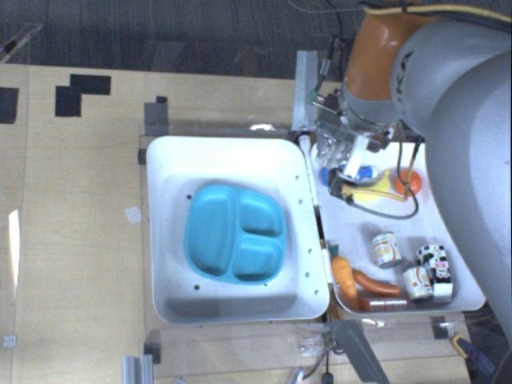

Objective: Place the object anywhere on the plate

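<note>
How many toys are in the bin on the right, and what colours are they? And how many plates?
Orange carrot: 1
Red-brown sausage: 1
White cans or cups: 2
Black-and-white toy: 1
Yellow thing under the gripper: 1
Orange-red thing: 1
Blue-and-white thing: 1
Blue plate, left bin: 1
Total: 9

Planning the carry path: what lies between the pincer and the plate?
In the camera view, the two bins' adjoining walls lie between the pincer and the blue plate; beyond them, bare white bin floor.

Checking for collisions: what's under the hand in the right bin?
Beneath the hand lie a blue-and-white item and something yellow; the arm covers the rest.
</note>
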